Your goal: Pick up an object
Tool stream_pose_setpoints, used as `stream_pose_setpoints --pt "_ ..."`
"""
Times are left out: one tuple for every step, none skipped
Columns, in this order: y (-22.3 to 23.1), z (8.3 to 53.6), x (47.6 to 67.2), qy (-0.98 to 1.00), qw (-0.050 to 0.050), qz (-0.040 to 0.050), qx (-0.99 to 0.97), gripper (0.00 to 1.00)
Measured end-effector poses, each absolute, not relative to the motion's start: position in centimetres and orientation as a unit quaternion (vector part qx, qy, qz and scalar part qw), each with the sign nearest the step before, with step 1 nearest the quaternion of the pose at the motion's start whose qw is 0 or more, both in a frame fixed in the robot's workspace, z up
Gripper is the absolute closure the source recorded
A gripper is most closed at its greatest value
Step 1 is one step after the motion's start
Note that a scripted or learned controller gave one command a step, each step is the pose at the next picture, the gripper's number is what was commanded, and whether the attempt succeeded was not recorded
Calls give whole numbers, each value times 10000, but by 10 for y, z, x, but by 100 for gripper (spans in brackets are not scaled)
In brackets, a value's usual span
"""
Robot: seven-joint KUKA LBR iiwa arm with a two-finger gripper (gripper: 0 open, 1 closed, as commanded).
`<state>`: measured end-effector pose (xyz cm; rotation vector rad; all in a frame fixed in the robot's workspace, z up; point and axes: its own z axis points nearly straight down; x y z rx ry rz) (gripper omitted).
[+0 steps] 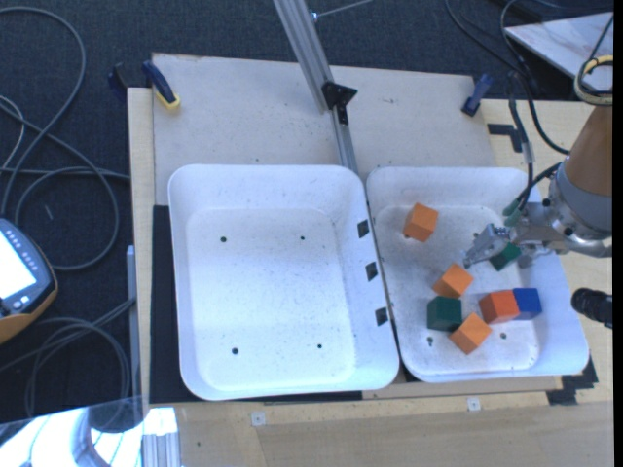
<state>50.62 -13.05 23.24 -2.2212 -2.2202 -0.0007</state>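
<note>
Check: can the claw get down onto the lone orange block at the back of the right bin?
Probably yes. The orange block sits apart from the other blocks, with bare bin floor around it, and the claw hangs just to its right, nothing between them.

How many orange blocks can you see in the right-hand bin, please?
4: one orange block at the upper left, one mid-bin, one beside the blue block, one nearest the front. The arm may hide others.

Two white bins (195,188) are sitting side by side on the counter (243,115). A metal pole (307,42) is slanting across its far side. Blue clamps (161,84) are gripping the far corners, and cables (58,154) are lying looped on the dark floor (78,17).
</note>
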Motion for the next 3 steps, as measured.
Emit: stream_pose_setpoints --pt "-150 140 491 -7063 45 25 -7079 0" --pt "-174 116 495 -7081 -71 -50 -7061 0" --pt "-143 111 489 -7052 -211 -50 -7087 0"
